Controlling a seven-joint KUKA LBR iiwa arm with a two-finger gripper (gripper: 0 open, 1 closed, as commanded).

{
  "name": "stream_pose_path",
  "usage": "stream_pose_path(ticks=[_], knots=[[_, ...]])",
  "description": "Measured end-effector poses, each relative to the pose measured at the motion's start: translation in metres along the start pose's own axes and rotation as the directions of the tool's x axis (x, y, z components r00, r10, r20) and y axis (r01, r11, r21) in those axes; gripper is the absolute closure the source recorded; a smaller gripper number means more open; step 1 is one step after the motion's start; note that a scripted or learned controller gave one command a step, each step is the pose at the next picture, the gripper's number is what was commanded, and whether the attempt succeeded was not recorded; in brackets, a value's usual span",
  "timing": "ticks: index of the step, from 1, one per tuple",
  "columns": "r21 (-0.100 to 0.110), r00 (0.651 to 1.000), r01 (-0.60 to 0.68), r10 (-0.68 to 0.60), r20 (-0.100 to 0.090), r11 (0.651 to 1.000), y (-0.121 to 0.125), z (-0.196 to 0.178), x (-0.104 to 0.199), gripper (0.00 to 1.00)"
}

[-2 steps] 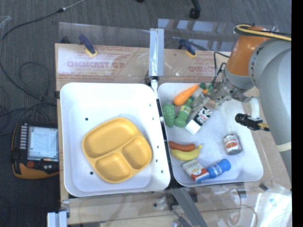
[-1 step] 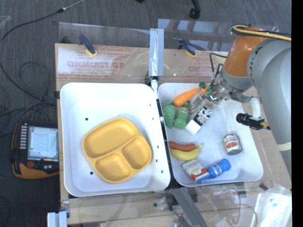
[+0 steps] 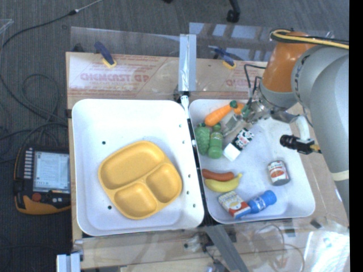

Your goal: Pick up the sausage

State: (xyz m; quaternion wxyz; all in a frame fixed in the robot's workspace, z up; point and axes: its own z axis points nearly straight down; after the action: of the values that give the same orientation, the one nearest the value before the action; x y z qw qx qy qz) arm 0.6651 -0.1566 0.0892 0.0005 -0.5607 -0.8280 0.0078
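Low in the right bin (image 3: 306,205) we find the sausage (image 3: 218,175), lying crosswise just above the banana (image 3: 221,185). Our fingers (image 3: 249,113) sit up and right of it by the carrot (image 3: 218,115); their spread we cannot tell.

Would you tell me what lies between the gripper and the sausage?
In the camera view, a small milk carton lies between the gripper and the sausage, with two green bottles just left of that line.
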Motion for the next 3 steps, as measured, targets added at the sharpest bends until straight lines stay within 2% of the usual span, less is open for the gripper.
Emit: stream_pose_path(ticks=[1,2,3], knots=[[-0.001,0.995,0.098,-0.098,-0.012,0.995,-0.003,0.000,-0.010,0.00],[-0.008,0.988,0.152,-0.152,-0.012,0.988,-0.011,0.001,-0.036,0.00],[-0.018,0.988,0.152,-0.152,0.003,0.988,-0.009,-0.011,-0.038,1.00]])
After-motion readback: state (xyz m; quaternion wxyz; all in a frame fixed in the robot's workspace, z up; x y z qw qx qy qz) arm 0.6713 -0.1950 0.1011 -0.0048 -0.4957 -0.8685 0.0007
